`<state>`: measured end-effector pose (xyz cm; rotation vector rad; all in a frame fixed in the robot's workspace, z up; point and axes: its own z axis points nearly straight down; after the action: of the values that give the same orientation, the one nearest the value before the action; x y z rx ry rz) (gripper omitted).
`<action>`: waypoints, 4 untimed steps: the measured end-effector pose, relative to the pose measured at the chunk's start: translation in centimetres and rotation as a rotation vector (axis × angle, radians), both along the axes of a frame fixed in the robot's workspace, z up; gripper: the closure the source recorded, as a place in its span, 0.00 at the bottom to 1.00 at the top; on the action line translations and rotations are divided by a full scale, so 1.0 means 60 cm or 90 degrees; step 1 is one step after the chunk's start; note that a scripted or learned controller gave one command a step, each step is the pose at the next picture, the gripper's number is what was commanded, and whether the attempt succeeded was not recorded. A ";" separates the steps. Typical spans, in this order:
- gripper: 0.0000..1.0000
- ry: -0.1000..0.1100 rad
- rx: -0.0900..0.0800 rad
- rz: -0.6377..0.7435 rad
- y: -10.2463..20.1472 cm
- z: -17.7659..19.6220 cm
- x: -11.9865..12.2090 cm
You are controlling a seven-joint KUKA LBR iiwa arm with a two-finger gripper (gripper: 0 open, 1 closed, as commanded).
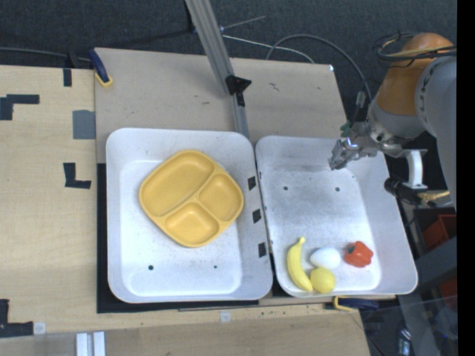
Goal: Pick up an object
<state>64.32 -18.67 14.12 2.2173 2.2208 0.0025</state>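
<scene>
The grey arm with its orange band reaches in over the far right rim of the right-hand shallow white bin (297, 165), its gripper (343, 154) hanging well apart from the curved yellow banana (297, 265), white egg (325, 257), yellow lemon (323, 279) and red pepper (358, 254) clustered at that bin's near end.

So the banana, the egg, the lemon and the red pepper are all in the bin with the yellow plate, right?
Not quite. The camera view shows the curved yellow banana, white egg, round yellow lemon and small red pepper in the right white bin; the yellow divided plastic plate sits in the left one.
</scene>
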 end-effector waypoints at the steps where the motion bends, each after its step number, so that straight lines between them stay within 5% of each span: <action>1: 1.00 -0.001 0.000 0.000 -0.011 0.082 -0.008; 2: 1.00 -0.001 0.000 0.000 -0.010 0.171 -0.006; 4: 1.00 0.003 0.002 0.004 0.190 0.189 -0.004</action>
<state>64.10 -7.30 25.48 2.2150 2.2314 0.0015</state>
